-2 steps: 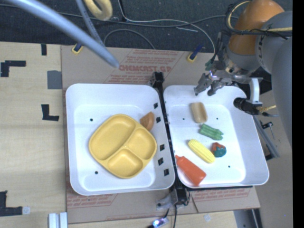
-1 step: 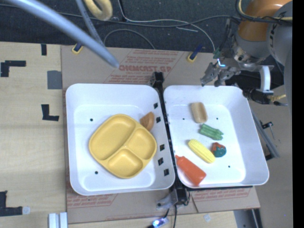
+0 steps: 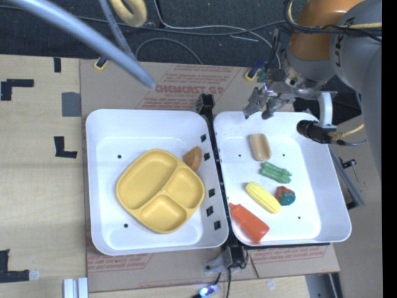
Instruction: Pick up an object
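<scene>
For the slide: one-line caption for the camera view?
Gripper above right bin's far edge; toy corn, green beans and bread roll lie inside.

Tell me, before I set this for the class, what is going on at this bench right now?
A grey robot arm reaches in from the right, its gripper hanging over the far edge of the right bin, holding nothing. In that bin lie a tan bread roll, a green vegetable, a yellow corn cob, a small teal and red toy and an orange-red piece. The left bin holds a yellow divided plate and a brown item.
</scene>
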Robot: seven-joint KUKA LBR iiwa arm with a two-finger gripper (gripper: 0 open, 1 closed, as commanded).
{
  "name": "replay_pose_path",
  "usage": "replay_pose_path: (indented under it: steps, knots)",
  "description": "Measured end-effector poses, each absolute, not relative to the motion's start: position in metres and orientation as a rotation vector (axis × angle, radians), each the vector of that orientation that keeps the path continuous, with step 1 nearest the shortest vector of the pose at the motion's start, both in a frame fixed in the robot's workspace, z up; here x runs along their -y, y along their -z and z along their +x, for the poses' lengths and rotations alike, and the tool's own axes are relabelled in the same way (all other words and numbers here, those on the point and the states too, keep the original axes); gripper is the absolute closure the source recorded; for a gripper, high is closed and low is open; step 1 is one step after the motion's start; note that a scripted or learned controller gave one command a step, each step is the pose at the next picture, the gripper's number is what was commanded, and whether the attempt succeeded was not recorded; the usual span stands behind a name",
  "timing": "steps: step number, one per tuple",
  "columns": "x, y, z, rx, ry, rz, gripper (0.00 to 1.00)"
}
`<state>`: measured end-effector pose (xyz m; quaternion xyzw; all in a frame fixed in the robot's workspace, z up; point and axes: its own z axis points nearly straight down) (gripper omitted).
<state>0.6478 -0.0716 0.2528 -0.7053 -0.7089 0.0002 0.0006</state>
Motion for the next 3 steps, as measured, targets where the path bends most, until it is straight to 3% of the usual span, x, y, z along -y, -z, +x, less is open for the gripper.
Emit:
replay_pose_path:
  steps: [3]
  knots:
    - [-0.082, -0.215, 0.619, 2.226, -0.004, -2.213, 1.0]
